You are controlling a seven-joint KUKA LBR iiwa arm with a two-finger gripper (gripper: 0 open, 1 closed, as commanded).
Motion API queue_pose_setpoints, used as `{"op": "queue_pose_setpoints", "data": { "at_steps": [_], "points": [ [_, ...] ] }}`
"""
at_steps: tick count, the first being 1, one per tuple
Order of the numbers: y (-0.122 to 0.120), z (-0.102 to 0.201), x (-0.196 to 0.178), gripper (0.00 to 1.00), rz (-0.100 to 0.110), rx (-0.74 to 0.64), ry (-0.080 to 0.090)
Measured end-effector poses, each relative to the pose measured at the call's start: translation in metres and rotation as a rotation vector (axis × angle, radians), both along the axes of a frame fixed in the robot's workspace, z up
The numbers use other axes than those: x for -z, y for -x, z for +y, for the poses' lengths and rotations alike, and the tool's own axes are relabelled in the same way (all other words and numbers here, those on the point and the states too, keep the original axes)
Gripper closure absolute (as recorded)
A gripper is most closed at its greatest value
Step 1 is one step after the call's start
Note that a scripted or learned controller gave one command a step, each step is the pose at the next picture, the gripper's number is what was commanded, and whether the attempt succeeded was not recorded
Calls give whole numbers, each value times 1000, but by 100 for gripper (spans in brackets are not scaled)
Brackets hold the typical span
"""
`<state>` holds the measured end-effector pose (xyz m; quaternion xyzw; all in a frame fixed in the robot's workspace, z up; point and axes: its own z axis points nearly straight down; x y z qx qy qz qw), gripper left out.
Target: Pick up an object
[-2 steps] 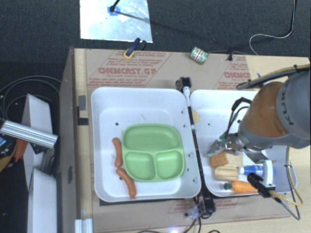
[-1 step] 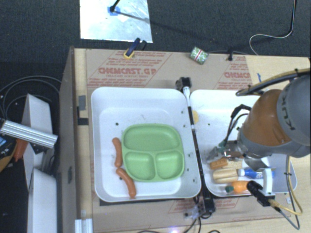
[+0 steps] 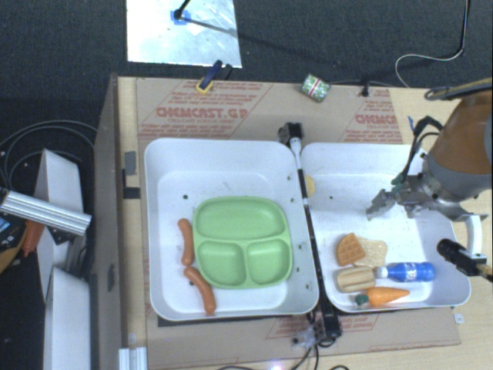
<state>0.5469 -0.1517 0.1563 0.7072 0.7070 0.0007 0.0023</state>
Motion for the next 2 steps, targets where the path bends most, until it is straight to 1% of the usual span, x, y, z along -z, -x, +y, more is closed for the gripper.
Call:
{"op": "queue_pose_setpoints", "data": {
  "at_steps": [1,2],
  "points": [
    [28,61,70,0,-1,-4,-3],
    [47,64,69,0,-9,-2,2]
  ]
}}
